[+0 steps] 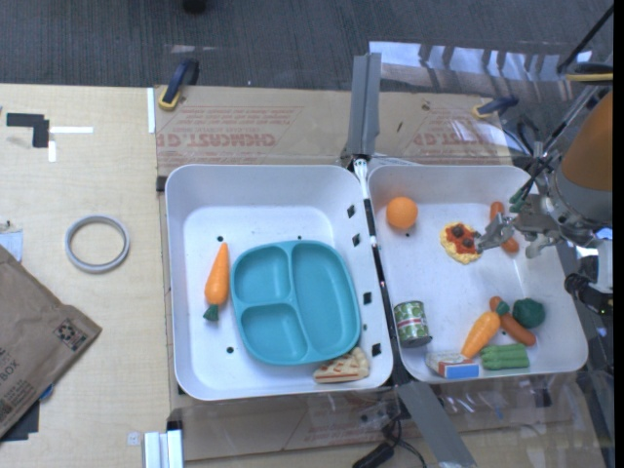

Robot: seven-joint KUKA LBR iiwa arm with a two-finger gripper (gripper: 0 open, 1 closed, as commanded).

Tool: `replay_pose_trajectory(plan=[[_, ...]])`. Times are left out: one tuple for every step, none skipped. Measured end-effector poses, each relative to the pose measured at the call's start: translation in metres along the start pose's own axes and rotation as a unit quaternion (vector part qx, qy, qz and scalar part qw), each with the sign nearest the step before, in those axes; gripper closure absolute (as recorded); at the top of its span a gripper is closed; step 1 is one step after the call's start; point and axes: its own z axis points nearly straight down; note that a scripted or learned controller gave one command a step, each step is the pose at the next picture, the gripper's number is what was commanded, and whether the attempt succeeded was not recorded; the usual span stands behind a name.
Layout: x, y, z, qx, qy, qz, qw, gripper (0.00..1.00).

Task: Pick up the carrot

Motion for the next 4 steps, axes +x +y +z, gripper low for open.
replay_pose_trajectory(plan=[[0.041, 0.025, 0.037, -0.002, 0.000, 0.069, 0.9976, 0.00], [0.052, -0.054, 0.040, 0.001, 0.001, -0.008, 1.0000, 0.00], [0.014, -0.097, 0.040, 0.001, 0.001, 0.032, 0.9995, 0.00], [0.014, -0.097, 0.031, 0.000, 0.001, 0.033, 0.9994, 1.00]])
